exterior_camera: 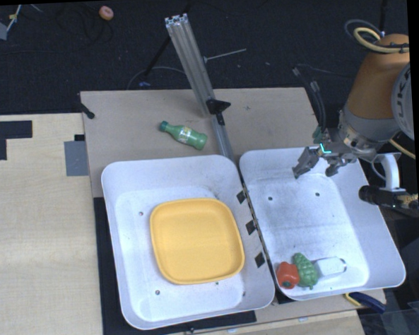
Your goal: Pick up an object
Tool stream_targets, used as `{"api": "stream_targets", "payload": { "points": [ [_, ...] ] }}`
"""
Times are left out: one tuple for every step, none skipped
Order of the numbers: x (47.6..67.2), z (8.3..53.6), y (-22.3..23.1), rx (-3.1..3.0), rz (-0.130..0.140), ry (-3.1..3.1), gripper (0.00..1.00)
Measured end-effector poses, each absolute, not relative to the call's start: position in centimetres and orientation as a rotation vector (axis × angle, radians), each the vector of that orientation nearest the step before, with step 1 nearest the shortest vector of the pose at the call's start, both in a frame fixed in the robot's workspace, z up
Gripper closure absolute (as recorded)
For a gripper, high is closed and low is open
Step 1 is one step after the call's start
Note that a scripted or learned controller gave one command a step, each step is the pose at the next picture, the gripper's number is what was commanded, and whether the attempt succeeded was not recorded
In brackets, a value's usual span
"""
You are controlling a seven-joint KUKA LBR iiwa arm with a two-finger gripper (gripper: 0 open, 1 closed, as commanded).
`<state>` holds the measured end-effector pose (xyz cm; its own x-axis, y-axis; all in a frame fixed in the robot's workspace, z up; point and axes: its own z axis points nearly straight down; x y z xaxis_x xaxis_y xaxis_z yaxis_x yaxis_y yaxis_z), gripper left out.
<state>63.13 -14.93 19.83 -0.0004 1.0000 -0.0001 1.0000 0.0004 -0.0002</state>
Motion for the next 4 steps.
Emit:
{"api": "stream_targets", "payload": {
  "points": [
    [63.1,19.8,-14.9,-2.221,0.000,-2.222,0.00],
    [62.3,15.2,-15.2,-2.219,0.003,-2.220,0.00],
    [62.1,9.0,-15.5,-2.218,0.004,-2.220,0.00],
    [62.1,9.1,-15.5,-2.222,0.001,-2.220,0.00]
  ]
}}
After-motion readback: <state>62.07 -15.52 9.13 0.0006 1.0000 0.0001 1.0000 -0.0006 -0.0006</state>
